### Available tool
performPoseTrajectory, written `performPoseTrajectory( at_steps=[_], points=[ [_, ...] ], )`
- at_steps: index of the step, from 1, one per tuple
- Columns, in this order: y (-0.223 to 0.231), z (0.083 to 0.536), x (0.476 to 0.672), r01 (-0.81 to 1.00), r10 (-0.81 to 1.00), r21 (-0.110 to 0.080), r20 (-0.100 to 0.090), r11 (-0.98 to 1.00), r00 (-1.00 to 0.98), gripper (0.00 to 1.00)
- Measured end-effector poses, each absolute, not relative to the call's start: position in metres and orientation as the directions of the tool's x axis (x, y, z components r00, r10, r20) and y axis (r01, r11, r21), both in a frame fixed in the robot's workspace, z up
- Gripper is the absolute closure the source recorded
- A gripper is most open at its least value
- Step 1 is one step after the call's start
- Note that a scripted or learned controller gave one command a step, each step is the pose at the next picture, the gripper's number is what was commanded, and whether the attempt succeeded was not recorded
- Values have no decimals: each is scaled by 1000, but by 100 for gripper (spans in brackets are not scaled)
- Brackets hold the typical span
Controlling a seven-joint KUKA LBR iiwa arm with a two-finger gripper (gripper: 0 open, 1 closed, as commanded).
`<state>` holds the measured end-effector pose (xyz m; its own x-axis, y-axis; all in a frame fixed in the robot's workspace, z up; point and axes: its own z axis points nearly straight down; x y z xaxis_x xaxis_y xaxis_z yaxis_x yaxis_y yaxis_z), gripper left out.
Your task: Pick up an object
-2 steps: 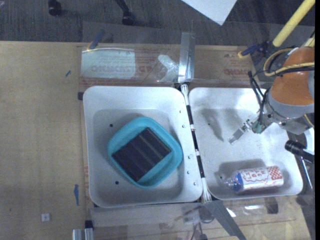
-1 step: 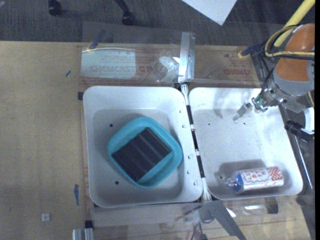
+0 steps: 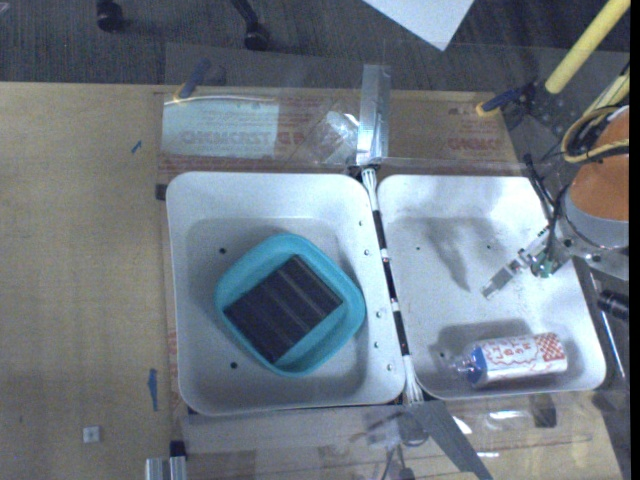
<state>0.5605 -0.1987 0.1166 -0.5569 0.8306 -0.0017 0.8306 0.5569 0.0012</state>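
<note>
The gripper [image 3: 512, 273] hangs low over the right bin [image 3: 440, 208], near its right wall, but I cannot tell how it stands — the small bottle with a red-and-white label [image 3: 512, 358] lies on its side near this bin's front edge, well apart from it — and a teal container [image 3: 290, 303] sits in the left bin [image 3: 200, 218].

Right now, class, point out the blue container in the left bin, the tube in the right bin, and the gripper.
blue container [image 3: 343, 313]: camera view, on its bare blue rim at the right.
tube [image 3: 520, 356]: camera view, on the middle of its white, red-printed body.
gripper [image 3: 497, 285]: camera view, at its tip above the right bin.
</note>
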Motion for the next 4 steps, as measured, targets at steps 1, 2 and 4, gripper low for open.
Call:
performPoseTrajectory(
  at_steps=[1,2,4],
  points=[
    [-138,88,617,749,749,7,-9,662,-662,0],
    [-176,96,649,672,672,4,-9,740,-740,0],
    [-151,122,629,914,914,4,-5,406,-406,0]
  ],
)
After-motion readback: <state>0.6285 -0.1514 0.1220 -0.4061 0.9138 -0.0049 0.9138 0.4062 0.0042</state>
